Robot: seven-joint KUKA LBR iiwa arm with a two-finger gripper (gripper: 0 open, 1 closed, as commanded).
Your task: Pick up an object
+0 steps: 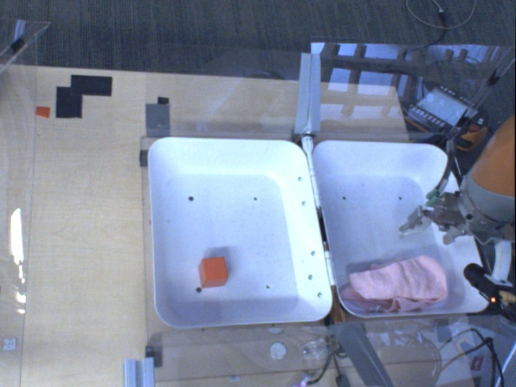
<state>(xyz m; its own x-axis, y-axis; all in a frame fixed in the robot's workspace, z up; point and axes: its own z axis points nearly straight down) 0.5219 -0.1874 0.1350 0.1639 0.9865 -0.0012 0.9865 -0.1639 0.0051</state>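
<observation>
The gripper (427, 218) hung over the right bin (379, 176), fingers apart and holding nothing, just above the pink cloth (399, 283) lying along the bin's near edge, which looked soft, light and limp, likely best pinched at a raised fold.
</observation>
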